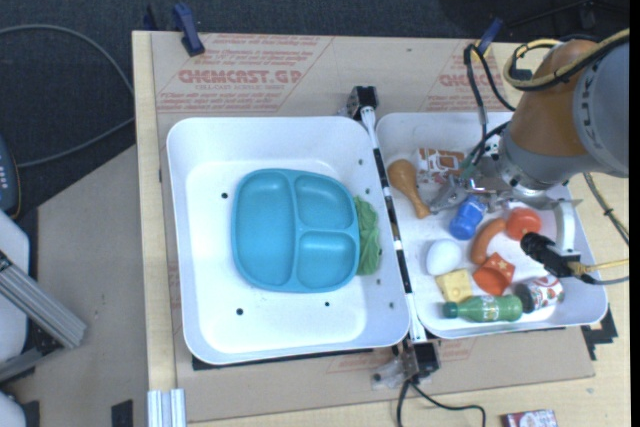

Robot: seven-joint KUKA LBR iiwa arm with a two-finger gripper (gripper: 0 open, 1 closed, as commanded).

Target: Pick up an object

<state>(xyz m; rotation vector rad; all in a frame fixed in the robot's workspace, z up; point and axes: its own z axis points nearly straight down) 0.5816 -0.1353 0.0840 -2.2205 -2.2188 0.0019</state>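
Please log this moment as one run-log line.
arm: over right bin | end effector: above blue object | left bin: blue divided plate

Two white bins on bench

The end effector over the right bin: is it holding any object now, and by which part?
It cannot be told. The end effector sits low among the toys, just above the small blue plastic block, but the grey wrist hides the place where a hold would be.

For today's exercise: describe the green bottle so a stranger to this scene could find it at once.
Start at the right bin, the crowded one. Along its near edge lies the green bottle, on its side beside a yellow block. It is the only green, long item there.
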